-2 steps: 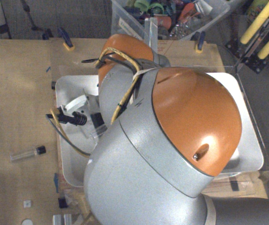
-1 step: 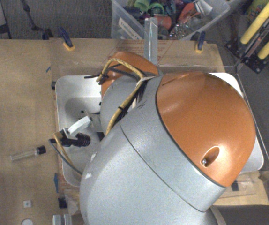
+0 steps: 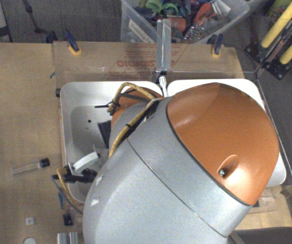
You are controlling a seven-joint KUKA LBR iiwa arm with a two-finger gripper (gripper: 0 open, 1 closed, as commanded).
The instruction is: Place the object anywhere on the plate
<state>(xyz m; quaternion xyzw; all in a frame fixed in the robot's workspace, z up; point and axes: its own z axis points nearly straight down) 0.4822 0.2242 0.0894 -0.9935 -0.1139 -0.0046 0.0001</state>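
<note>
My arm point(image 3: 186, 172) reaches over from the right, and its grey body and orange cap cover most of both bins. Its orange wrist band point(image 3: 121, 105) hangs over the left bin point(image 3: 67, 116), with yellow cables looping around it. Just below the band a dark piece of my gripper point(image 3: 104, 132) pokes out over the bin floor; the arm hides the rest of it. A white curved strip point(image 3: 85, 161) and a black part point(image 3: 80, 176) lie at the left bin's near corner. The arm covers whatever else lies in the bins.
A sliver of the right bin point(image 3: 212, 83) shows along its far rim. A small clear vial with a black cap point(image 3: 31, 165) lies on the bench left of the bins. A clear tub of colourful items point(image 3: 181, 6) stands behind the bins.
</note>
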